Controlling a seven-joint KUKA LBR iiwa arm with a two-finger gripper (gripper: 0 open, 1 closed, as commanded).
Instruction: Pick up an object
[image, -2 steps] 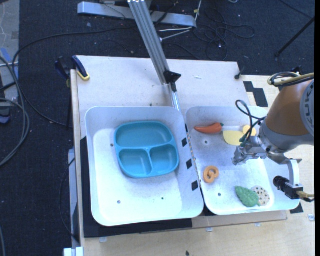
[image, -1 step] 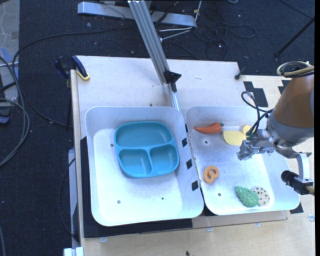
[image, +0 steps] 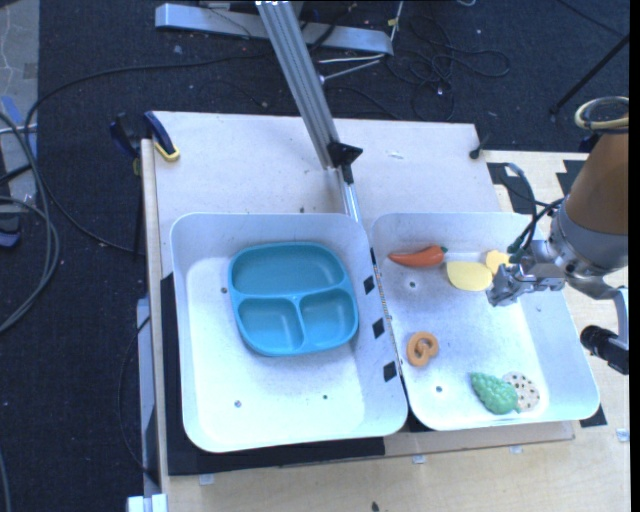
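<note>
The right bin (image: 560, 330) holds a red-orange carrot (image: 417, 257), a yellow lemon-like piece (image: 467, 275), a small pretzel (image: 422, 348), a green broccoli-like piece (image: 494, 392) and a speckled cookie (image: 521, 390). My gripper (image: 503, 287) hangs low over the bin's right half, just right of the yellow piece and close to it. A second small yellow thing (image: 496, 260) peeks out just above the gripper. The left bin (image: 200, 400) carries a blue divided plate (image: 295, 298).
A slanted metal pole (image: 305, 85) crosses the bench from the top toward the gap between the bins. The arm's grey body and orange band (image: 605, 190) fill the right edge. Cables lie on the dark floor around the bench.
</note>
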